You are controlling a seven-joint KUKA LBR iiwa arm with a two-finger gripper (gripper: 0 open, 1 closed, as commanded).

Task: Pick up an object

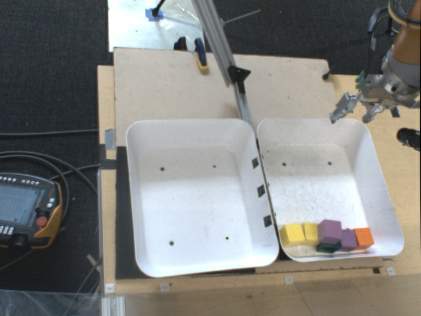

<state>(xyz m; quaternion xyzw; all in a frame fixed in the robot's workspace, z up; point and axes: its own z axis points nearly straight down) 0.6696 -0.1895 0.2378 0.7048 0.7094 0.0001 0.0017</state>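
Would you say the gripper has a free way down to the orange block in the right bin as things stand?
Probably yes, though awkwardly: the orange block lies uncovered, but it sits against the right bin's near wall, touching a purple block. The gripper hangs over the far rim.

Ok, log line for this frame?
gripper: open, over right bin far rim, holding nothing | blocks: clustered at near edge | left bin: untouched

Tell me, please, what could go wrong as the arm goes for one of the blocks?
The blocks are packed tight: the purple block touches the orange block and yellow blocks, so neighbours may get knocked. They sit against the right bin near wall, which the gripper could strike.
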